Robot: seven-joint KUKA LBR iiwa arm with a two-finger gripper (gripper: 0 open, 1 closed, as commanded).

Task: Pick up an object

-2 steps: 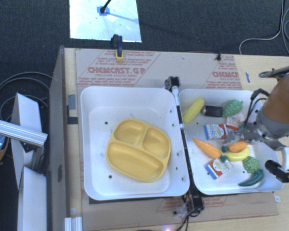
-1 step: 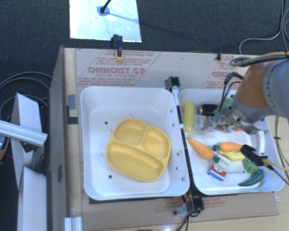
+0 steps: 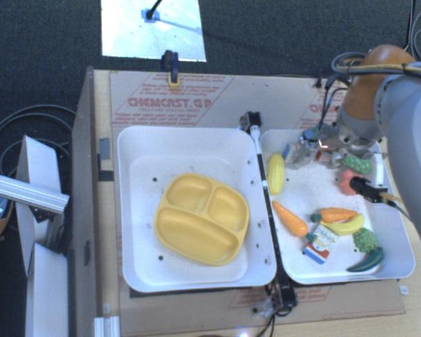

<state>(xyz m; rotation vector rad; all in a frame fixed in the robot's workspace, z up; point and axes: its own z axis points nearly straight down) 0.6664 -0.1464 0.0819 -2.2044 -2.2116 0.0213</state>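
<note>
Left bin (image 3: 137,209) held just the yellow divided plate (image 3: 202,218), mid-frame left of centre; nothing there we'd want to grasp. Right bin (image 3: 400,248) had the candidates: corn cob (image 3: 275,173) against its left wall, carrot (image 3: 290,217) below it, small carton (image 3: 321,243) lower centre, banana (image 3: 342,225) touching an orange piece (image 3: 337,213) above it, broccoli (image 3: 365,239) and green pepper (image 3: 365,260) at lower right. End effector (image 3: 310,148) sat at the bin's upper edge, upper right of frame, near the corn's top end. We couldn't tell its jaw state; too blurred. Nothing visibly held.

Our call: corn or carrot were the cleanest picks, each lying apart from neighbours. We'd have avoided the banana cluster since touching items risk a double grab. Corn's closeness to the wall could block one side.
</note>
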